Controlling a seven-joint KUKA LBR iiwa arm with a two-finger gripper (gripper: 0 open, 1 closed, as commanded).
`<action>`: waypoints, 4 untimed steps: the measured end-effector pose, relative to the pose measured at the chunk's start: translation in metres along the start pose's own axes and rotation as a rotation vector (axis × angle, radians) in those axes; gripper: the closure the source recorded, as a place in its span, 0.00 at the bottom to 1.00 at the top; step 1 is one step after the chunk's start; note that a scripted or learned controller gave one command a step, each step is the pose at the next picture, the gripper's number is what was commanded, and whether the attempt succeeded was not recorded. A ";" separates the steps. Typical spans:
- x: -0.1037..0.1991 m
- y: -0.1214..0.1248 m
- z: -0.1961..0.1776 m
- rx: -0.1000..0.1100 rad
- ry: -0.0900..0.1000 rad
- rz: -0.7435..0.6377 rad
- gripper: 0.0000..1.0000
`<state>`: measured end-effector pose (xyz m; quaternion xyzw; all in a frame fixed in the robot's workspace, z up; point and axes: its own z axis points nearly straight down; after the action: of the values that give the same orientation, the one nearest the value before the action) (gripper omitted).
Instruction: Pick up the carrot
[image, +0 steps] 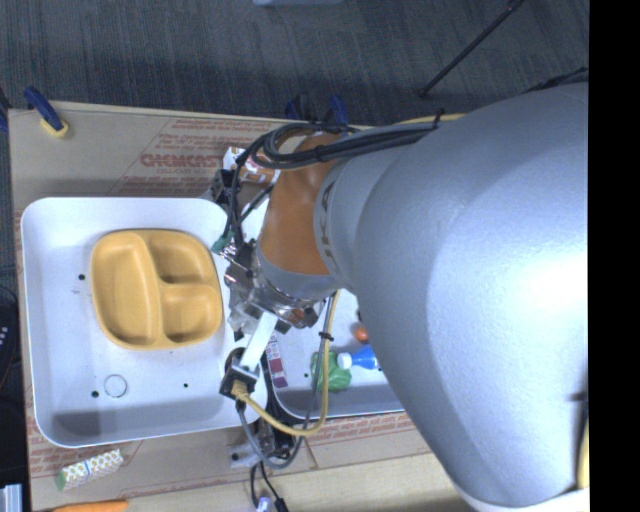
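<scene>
A small orange sliver (360, 333), possibly the carrot, peeks out in the right bin beside the arm; most of it is hidden. The grey arm with its orange band (295, 225) covers nearly all of the right bin (370, 405). My gripper (272, 308) points down over the right bin's left side, close to the wall shared with the left bin and left of the orange sliver. The wrist hides what lies under it.
A yellow divided plate (155, 290) lies in the left bin (40, 300). A green object (335, 373) and a blue-and-white item (363, 360) sit in the right bin near the orange sliver. A wrapped packet (90, 467) lies on the cardboard in front.
</scene>
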<state>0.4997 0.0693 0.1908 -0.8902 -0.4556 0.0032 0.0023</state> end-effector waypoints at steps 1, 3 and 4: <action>-0.062 0.023 -0.085 -0.003 0.002 -0.041 1.00; -0.061 0.014 -0.014 -0.001 0.000 -0.298 1.00; -0.079 0.039 -0.131 -0.005 0.002 -0.268 1.00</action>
<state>0.4863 -0.0181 0.3214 -0.8212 -0.5706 0.0009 0.0009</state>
